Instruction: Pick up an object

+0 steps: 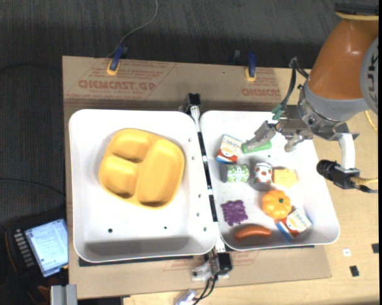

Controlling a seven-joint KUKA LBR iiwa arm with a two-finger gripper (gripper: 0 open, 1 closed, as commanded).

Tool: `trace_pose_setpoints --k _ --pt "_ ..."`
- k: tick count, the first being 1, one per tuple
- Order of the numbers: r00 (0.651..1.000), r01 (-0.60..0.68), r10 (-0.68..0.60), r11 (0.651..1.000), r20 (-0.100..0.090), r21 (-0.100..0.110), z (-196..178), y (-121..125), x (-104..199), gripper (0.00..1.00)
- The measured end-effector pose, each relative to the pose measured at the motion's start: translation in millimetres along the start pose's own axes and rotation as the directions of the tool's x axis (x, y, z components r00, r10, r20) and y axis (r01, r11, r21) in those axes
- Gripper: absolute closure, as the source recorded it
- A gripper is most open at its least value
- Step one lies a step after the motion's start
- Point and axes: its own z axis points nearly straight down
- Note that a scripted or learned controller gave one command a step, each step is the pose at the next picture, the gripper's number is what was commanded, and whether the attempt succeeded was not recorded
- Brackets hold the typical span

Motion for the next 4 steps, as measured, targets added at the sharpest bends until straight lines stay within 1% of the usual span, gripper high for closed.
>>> trace_pose_setpoints --k 1,2,3,4 --pt "1.0 -0.001 0.001 1.0 0.0 -0.001 148 10 -4 0.0" --pt "1.0 0.0 0.0 1.0 0.002 -0.014 170 -29 -9 0.0" --pt "1.0 -0.002 0.002 1.0 0.003 -0.017 159 -28 -10 1.0" --pt "1.0 -0.002 0.002 1.0 0.003 -0.016 159 -28 -10 0.0"
